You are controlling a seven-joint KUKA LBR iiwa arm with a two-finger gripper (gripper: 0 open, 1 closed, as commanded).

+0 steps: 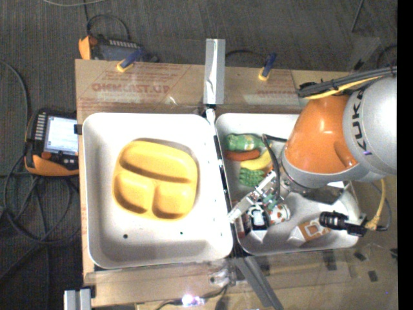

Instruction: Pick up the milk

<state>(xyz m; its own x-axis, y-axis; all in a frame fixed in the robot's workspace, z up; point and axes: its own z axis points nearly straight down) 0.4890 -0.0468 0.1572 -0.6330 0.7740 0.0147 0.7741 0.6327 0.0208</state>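
A small white carton with an orange mark [312, 230], which looks like the milk, lies near the front edge of the right bin [335, 243]. My gripper [256, 205] is low in the front left part of that bin, to the left of the carton and apart from it. A small red and white item [279, 214] sits just right of the gripper. The orange band and grey wrist of the arm [322, 150] cover the middle of the bin.
A green and red toy [243, 143] and a yellow-green one [253, 168] lie at the back left of the right bin. The left bin [97, 173] holds a yellow divided plate [156, 179]. The wall between the bins [222, 173] runs close to the gripper.
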